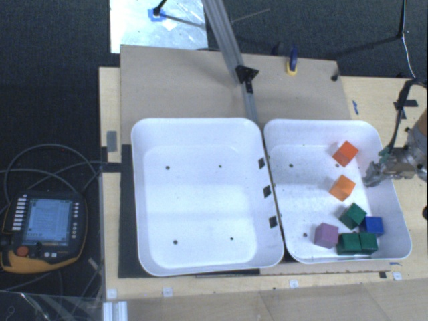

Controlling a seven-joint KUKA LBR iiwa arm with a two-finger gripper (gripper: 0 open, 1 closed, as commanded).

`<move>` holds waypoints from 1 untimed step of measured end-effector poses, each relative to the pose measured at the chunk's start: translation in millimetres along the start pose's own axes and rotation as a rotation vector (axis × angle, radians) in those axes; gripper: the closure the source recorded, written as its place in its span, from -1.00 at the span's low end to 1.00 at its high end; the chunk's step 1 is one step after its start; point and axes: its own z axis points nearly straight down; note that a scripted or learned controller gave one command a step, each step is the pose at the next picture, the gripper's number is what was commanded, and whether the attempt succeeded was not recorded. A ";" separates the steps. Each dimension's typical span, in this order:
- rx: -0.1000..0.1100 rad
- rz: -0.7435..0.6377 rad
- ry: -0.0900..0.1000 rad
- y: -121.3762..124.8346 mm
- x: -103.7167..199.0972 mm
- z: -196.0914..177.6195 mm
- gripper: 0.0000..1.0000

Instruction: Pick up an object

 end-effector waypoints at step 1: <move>0.005 -0.006 0.004 8.8 56.4 2.6 1.00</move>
